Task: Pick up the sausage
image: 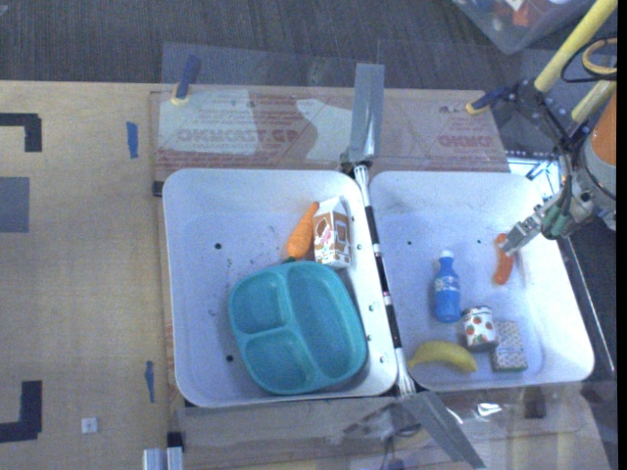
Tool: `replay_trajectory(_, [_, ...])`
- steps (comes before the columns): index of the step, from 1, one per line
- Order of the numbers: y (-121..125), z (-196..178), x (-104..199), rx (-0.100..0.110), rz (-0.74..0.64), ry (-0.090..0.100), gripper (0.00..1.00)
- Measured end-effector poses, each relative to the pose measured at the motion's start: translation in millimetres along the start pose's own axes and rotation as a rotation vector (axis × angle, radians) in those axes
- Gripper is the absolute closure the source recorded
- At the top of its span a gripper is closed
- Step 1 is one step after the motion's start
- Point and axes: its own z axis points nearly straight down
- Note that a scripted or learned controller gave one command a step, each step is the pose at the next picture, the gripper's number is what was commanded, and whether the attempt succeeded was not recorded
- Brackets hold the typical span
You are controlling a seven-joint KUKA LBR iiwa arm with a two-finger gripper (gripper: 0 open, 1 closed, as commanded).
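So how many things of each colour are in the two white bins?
Orange: 2, the carrot and the sausage
Blue or teal: 2, the bottle and the divided plate
Yellow: 1, the banana
White with pictures: 2, the carton and the small cup
Brownish: 1, the flat square block
Total: 8

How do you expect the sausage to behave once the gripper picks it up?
The sausage looks small and slim, so probably light. Its rounded, elongated shape suggests it may roll or pivot if gripped off-centre. It lies apart from the blue bottle, so a nudge likely disturbs nothing.
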Motion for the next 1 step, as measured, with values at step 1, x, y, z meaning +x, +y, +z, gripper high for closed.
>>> replay_trajectory(1, [21.8, -1.9, -16.3, -0.004, -0.073, -0.005, 1.00])
